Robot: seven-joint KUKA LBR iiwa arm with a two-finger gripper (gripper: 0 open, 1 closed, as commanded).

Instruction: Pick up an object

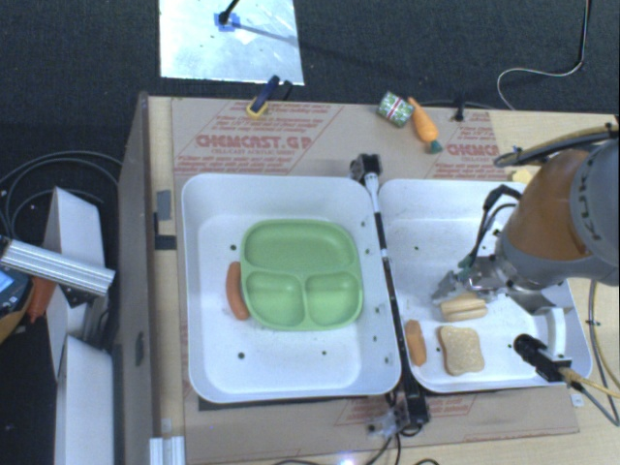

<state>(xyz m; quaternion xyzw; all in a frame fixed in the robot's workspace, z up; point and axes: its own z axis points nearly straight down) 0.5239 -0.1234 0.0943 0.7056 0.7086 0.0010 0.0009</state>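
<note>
Right bin (426,211): gripper (463,284) low over bun (462,308), jaw state can't tell; bread (461,350), sausage (415,342) nearer. Left bin (208,260): green tray (301,274). Board (252,141) far: "CHEMCAST GP".

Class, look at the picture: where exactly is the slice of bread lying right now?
The slice of bread lies in the right bin, near its front edge, just below the bun and right of a small sausage.

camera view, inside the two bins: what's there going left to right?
Hot dog → green divided plate → second small sausage → bread slice. Bun under the gripper overlaps the bread's span, so left out.
</note>
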